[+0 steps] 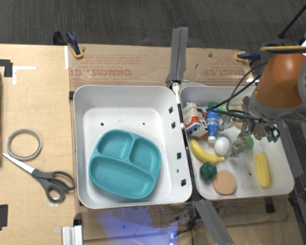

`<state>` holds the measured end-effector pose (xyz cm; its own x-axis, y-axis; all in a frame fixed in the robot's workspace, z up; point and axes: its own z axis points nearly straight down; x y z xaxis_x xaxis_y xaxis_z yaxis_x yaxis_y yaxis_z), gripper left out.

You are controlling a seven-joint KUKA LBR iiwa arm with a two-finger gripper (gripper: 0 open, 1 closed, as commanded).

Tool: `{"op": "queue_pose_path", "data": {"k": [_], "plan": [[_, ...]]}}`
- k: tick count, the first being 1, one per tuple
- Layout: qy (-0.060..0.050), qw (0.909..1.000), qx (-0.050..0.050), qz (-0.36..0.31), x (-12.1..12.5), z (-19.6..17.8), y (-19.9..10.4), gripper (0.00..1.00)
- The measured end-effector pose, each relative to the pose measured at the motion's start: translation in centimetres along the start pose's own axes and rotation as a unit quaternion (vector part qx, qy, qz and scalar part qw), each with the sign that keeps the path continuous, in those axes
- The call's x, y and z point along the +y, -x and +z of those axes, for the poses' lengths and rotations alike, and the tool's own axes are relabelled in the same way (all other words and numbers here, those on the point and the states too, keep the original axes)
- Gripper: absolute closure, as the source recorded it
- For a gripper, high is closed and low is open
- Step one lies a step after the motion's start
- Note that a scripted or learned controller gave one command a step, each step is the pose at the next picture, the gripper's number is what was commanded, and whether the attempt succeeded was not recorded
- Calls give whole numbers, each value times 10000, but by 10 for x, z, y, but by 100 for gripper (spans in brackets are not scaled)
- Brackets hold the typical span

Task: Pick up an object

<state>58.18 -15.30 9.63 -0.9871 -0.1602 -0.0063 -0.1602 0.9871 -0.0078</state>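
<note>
Teal plate (125, 163), one banana (205, 152), one egg (222, 146)

Teal plate (125, 163) in left bin (86, 131), gripper (239, 147) over right bin (283, 188)

The bench (30, 106) has a pale wood-grain top, with a brown cardboard sheet (122, 65) laid across its far side. Two shallow white bins sit directly on it, touching edge to edge: left bin (84, 137) and right bin (283, 180). On the bare wood to the left lie a tape roll (24, 144) and grey-handled scissors (43, 177) (just beside each other). Black corner marks (1, 65) are taped on the surface.
</note>
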Motion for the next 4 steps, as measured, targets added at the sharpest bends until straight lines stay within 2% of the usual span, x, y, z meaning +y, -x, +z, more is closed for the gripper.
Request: {"op": "queue_pose_path", "data": {"k": [1,2,3,4], "plan": [[-123,9978,-63,-645,4,-7,41,0],[38,9967,51,-812,10,5,77,0],[33,9964,17,-841,-8,3,16,0],[25,9955,61,-944,-2,4,23,0]]}}
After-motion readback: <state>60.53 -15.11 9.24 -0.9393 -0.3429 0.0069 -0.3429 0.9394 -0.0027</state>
